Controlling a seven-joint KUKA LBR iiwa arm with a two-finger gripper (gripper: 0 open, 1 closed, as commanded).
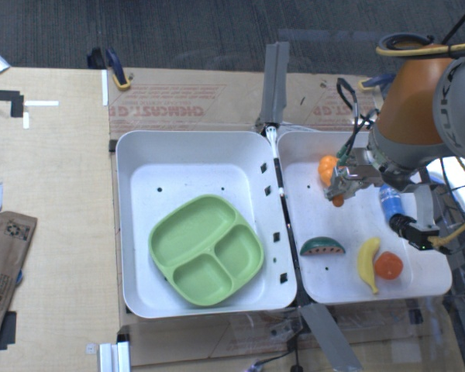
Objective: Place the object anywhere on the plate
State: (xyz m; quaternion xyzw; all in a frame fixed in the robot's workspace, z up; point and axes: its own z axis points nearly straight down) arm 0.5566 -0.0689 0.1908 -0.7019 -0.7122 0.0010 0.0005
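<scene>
Cardboard-covered surface [186, 99] bears the bins; green three-compartment plastic plate [207, 249] lies bare, nothing placed yet. Well right of it, the tool [341, 188] hovers touching an orange rounded object [327, 169]; grip state untellable

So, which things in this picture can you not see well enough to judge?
- Pincer: its fingers are too small and dark in the camera view to judge.
- Orange object by the pincer: partly covered by it, so grip and kind are unclear.
- Blue object: partly under the arm, kind unclear.
- Red-orange ball: too small to name.
</scene>
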